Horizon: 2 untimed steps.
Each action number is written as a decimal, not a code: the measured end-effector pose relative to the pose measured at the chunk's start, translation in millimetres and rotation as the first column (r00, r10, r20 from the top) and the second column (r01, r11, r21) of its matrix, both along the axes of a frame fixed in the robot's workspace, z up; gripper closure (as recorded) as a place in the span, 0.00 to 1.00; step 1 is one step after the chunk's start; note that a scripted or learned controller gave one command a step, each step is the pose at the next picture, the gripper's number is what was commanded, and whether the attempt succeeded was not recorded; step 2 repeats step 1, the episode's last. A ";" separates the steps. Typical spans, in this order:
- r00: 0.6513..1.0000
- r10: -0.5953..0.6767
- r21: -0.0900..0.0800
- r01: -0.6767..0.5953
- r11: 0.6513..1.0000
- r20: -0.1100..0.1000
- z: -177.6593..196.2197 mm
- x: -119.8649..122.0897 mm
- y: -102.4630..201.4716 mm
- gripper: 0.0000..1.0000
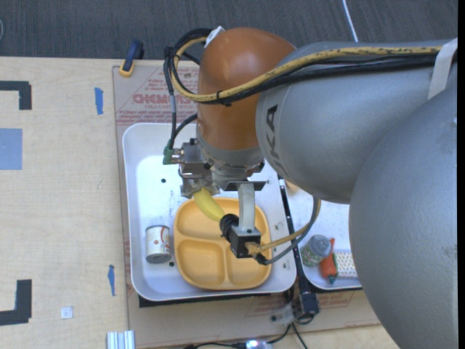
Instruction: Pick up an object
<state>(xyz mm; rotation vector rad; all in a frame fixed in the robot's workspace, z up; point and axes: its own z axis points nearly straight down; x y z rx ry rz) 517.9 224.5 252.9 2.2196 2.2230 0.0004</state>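
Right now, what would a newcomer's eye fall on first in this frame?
The big grey arm with its orange band fills the right and centre, reaching down into the left bin. Below it a yellow divided tray lies in that bin, with a banana at its upper edge and a small can to its left. In the right bin, a carrot-like orange thing peeks out beside the arm.

My worktop (58, 217) is pale wood, with a cardboard sheet (145, 97) on it and two white bins (134, 195) on that.
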 end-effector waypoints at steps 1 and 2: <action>1.000 -0.002 0.000 0.002 1.000 -0.004 -54.1 -30.8 -0.1 1.00; 1.000 -0.002 0.000 0.002 1.000 -0.004 -54.1 -30.8 -0.1 1.00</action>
